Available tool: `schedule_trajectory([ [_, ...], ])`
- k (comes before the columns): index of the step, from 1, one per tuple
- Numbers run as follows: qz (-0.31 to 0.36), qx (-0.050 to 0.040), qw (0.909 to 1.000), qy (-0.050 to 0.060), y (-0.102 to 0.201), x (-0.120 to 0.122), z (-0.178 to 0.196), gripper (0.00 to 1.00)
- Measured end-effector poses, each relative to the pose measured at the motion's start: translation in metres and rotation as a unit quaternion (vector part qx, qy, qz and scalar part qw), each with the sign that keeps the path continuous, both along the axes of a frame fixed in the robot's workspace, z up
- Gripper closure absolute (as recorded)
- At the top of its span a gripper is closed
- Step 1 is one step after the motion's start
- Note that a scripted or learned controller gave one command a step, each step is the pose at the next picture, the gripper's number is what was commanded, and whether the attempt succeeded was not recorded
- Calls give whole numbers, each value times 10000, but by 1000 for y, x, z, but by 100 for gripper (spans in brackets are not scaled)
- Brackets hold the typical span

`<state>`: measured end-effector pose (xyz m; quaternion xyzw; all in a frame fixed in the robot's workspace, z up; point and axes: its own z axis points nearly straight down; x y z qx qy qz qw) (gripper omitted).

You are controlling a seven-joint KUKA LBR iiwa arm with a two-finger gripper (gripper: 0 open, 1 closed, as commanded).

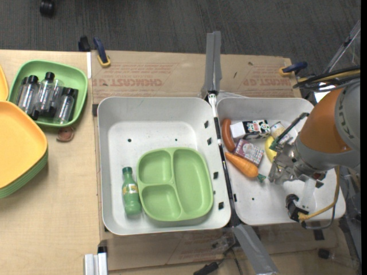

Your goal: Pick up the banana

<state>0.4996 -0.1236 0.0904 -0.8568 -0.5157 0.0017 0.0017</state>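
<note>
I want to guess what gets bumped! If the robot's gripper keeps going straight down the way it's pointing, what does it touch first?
Probably the banana, the yellow thing just under and left of the gripper in the right bin. The carrot lies close by, and depth is hard to judge from above.

Glossy green plastic tray (175, 185) sits in a smooth white plastic bin (114, 130) on matt brown cardboard (155, 76).

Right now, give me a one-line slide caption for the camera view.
Grey-and-orange arm's claw lowered over the yellow banana among toy food in the right white bin; green divided plastic tray in the left.
</note>
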Motion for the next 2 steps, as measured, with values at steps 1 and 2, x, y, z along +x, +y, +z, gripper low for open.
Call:
schedule_trajectory([
  [1,-502,-8,9987,-6,-84,12,0,100],
  [2,-935,-3,9956,1,5,-23,0,100],
])
